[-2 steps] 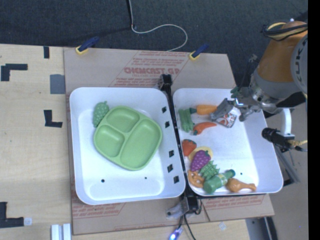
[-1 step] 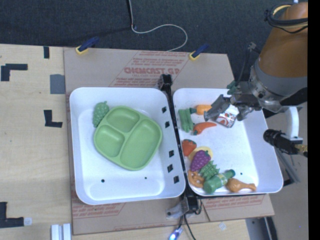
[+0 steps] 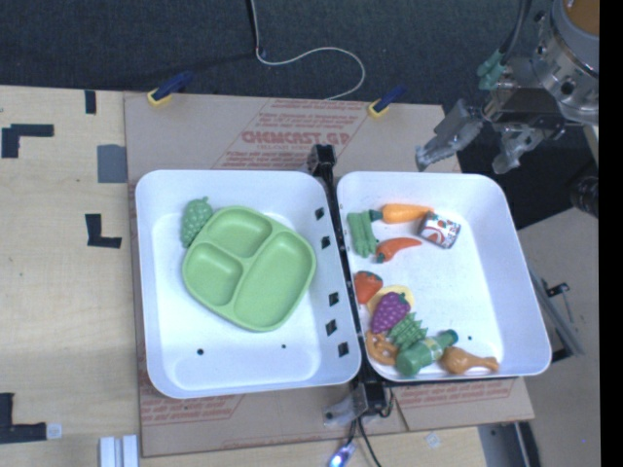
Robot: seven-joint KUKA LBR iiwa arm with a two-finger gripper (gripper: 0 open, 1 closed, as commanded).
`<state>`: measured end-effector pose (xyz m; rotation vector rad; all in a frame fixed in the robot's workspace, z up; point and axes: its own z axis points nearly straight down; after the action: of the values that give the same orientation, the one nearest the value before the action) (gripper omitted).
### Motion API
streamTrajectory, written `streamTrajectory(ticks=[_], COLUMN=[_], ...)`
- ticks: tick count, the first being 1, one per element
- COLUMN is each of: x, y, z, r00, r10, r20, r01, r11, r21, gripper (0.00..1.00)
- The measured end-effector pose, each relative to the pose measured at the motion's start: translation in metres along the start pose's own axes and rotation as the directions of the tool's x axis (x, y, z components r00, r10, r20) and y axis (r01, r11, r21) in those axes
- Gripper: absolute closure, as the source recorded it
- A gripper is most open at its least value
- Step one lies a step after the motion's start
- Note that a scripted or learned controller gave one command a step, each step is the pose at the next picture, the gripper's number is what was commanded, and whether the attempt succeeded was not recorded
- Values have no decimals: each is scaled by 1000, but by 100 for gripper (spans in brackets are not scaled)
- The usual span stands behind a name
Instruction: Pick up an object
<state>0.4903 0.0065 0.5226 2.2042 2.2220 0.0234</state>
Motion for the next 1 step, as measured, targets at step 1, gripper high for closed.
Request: streamTrajectory(ticks=[1], x=[57], y=[-6], z=[-12], r00=[1000], r10=[0], r20=[1], r01=[0], r11=[1000], r21=[17], gripper=[0])
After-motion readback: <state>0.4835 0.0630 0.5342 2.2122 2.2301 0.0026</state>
